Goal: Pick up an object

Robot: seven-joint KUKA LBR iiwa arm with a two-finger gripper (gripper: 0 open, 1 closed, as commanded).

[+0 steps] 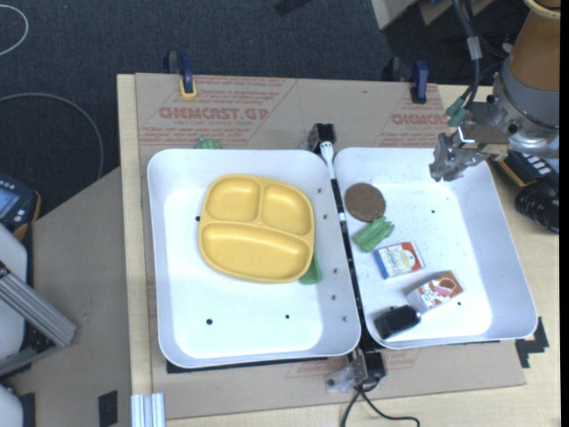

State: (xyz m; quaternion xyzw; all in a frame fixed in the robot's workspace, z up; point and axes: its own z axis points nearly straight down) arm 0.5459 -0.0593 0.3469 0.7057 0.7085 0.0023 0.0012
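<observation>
The right bin (480, 238) holds a brown round disc (364, 202), a green piece (372, 234), a small blue and white carton (398, 259), a red and white packet (435, 291) and a black block (396, 321). My gripper (447, 167) hangs over the right bin's far right corner, well apart from all of these. Nothing shows between its fingers.
In the left bin (178, 265) lies a yellow divided plate (257, 228), with a green item (311, 272) peeking out at its right edge. Blue clamps (186, 72) hold the cardboard base at the back. Black gear (542, 205) sits right of the bins.
</observation>
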